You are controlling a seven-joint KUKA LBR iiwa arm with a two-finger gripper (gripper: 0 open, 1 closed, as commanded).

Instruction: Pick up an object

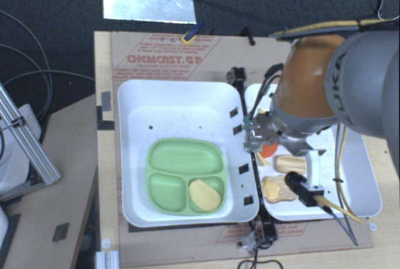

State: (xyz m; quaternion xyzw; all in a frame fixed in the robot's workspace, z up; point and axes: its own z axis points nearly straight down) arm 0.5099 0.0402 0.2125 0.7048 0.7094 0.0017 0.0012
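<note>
The gripper [257,136] hangs low over the right bin's [365,196] left edge — whether it grips anything cannot be told, the grey-and-orange arm [325,83] covering it. Just beside it lies a small orange-red object [268,150], with a pale tan piece [291,164] and a yellowish lump [274,189] near. In the left bin [175,102], a green divided tray [178,167] holds a yellow item [204,195].

The arm [325,83] covers most of the right bin [369,199]; an orange item [268,149] beneath it is largely hidden, identity indeterminable.
</note>
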